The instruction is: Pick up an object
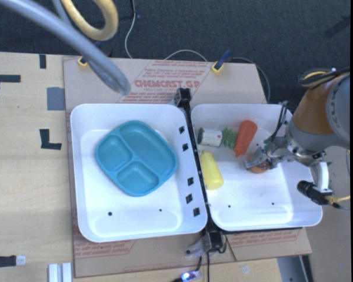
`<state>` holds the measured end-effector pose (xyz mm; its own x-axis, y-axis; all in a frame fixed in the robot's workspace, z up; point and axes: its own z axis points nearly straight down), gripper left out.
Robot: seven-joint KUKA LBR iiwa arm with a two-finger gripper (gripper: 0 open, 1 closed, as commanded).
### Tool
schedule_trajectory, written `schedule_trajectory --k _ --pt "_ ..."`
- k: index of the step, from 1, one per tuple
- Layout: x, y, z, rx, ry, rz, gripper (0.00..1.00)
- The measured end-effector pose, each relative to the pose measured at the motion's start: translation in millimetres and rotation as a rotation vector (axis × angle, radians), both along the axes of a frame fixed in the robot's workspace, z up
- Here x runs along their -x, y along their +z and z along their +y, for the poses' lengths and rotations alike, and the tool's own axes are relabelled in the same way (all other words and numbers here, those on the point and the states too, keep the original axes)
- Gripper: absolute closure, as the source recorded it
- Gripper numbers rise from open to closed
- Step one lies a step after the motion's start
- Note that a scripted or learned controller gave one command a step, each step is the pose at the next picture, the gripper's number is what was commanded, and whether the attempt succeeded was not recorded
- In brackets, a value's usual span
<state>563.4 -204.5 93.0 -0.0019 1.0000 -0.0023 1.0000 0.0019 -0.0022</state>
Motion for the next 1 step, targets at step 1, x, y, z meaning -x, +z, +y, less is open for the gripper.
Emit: schedule_trajectory --k 1 --pt "2.5 48.8 10.3 -0.003 0.000 -0.002 1.00"
